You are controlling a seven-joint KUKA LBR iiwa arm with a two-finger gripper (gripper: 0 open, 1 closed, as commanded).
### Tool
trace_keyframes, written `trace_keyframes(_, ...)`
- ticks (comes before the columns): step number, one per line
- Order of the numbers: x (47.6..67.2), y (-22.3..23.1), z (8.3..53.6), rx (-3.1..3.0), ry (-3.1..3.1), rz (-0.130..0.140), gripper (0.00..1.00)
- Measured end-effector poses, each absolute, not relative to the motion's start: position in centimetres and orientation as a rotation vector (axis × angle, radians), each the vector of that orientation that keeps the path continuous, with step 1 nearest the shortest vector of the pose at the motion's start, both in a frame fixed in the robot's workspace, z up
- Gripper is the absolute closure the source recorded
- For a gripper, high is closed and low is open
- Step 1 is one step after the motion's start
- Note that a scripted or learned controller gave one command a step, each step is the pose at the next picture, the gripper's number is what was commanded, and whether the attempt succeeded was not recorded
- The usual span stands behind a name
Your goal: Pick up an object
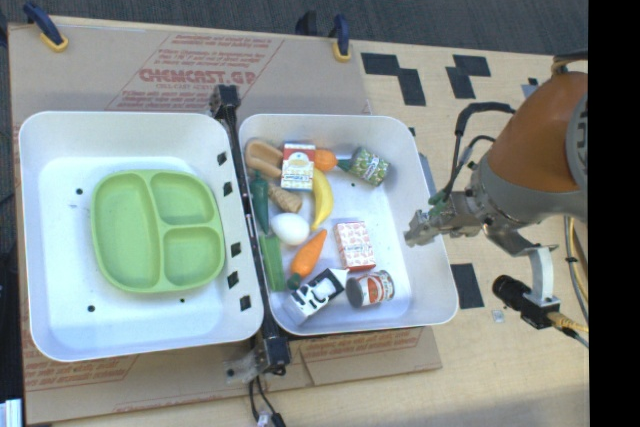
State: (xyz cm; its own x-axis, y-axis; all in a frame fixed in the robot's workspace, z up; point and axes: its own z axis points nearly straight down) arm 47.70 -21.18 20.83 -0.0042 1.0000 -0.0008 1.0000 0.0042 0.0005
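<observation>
Cardboard-covered surface (200, 65), two bins. Food crowded into right bin (425, 290), within reach. End effector (425, 227) just beyond its rim; grip state unclear.

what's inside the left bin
A green divided plate with three compartments lies in the left bin. Whatever is beneath the plate is covered.

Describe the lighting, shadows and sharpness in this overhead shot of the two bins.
Camera view: even, fairly bright light, the white bins near washed out; soft shadows only, under the right bin's outer rim and beside the arm. Food items like the banana read clearly, but small labels stay soft; the gripper is slightly blurred.
</observation>
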Motion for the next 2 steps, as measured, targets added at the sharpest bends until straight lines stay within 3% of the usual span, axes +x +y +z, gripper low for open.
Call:
trace_keyframes(1, 47.8, -21.2, 28.3, 2.211, 2.225, 0.001, 1.0)
trace_keyframes(2, 47.6, -21.1, 19.5, 2.217, 2.23, -0.003, 1.0)
